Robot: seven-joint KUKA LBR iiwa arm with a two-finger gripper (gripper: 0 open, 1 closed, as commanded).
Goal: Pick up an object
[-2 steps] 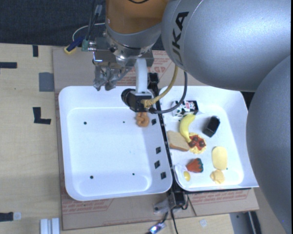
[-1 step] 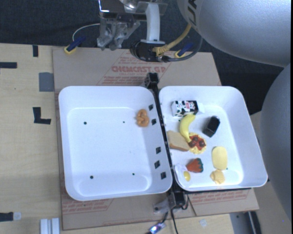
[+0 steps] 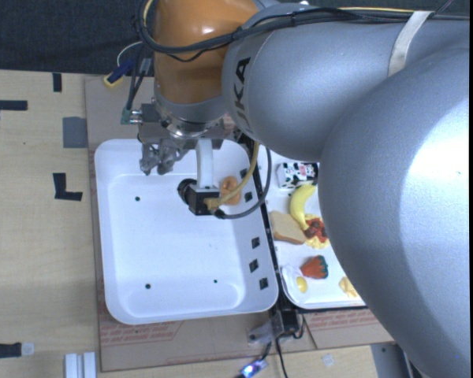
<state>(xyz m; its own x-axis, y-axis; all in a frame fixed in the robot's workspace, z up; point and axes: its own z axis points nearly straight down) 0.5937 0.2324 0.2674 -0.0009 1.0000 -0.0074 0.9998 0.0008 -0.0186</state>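
Bench bins: risking an empty grab

Hovering gripper (image 3: 159, 161) over bare floor near back corner of left bin (image 3: 165, 250); impossible telling its spread, nothing seen held. Lying well apart in right bin (image 3: 319, 296): banana (image 3: 299, 203), bread (image 3: 285, 227), strawberry (image 3: 314, 268). Sitting nearer, by the wall between bins: orange thing (image 3: 230, 187). Closing here likely catching nothing; descending further risking striking the bin wall.

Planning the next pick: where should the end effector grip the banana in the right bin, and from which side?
Take the banana across its upper middle, coming straight down. It lies flat and curved; the toast slice and a red item crowd its lower end, so the upper part looks freer.
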